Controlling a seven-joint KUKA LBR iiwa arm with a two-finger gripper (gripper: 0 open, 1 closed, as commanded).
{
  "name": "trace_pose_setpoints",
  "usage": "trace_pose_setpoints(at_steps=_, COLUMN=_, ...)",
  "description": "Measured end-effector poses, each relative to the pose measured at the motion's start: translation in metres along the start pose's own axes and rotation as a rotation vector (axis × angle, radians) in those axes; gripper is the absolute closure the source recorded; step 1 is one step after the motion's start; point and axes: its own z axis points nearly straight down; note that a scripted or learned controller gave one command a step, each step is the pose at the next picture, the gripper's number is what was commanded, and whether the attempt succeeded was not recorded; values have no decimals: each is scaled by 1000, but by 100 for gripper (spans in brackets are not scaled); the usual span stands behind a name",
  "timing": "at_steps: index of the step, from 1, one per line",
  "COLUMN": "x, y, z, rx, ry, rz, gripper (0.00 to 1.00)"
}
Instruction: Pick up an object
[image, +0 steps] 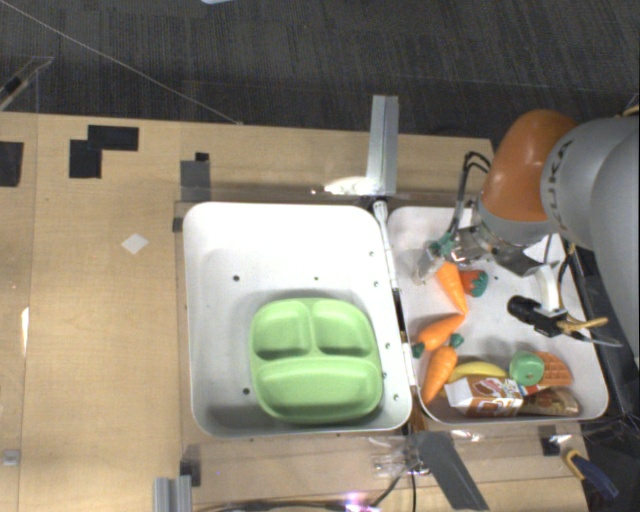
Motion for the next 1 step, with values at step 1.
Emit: trace_pose_setpoints(at_steps=1, x=2, y=4, z=-14, rx=-9, ry=0, rz=-2, gripper=100)
